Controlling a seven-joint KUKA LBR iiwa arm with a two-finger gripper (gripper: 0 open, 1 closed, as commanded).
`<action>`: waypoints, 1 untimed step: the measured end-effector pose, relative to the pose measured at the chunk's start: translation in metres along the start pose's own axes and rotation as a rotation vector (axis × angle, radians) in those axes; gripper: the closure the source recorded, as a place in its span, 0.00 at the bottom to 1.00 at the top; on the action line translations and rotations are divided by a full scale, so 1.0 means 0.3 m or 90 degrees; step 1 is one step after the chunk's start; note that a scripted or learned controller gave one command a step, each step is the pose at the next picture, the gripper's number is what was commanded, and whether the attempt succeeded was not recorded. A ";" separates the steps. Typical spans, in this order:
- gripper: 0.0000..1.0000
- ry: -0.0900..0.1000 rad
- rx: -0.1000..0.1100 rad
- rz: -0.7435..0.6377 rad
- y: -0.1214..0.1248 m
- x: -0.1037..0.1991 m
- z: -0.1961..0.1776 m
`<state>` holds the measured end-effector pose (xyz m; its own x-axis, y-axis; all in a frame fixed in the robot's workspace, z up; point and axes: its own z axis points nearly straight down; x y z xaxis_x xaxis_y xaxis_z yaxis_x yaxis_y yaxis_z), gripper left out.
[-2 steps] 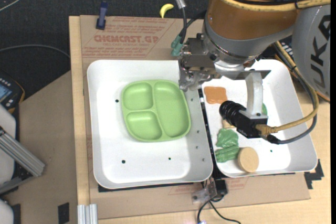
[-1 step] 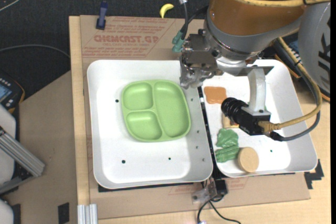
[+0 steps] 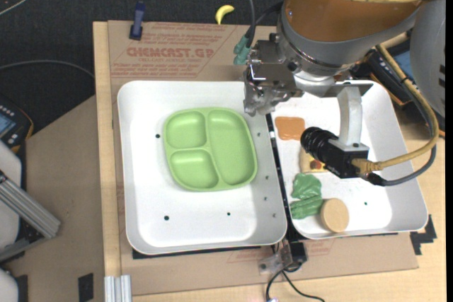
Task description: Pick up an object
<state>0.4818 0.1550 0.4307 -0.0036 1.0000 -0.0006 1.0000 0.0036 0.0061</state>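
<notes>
While the gripper [image 3: 259,104], state unclear, hovers, the orange piece [image 3: 289,128] lies just beside it.

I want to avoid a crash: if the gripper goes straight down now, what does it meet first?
Probably the back edge of the left bin near the divided green plate; the gripper hangs there, though depth is unclear.

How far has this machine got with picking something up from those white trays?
Nothing looks picked up yet. The claw hangs over the seam between the trays, with nothing visibly in it. The orange piece, green piece and tan round piece lie in the right tray. Grasping and lifting remain.
</notes>
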 end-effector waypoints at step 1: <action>1.00 0.000 -0.001 0.000 0.002 0.001 -0.033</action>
<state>0.4823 0.1554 0.4407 -0.0040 1.0000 -0.0008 1.0000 0.0040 0.0074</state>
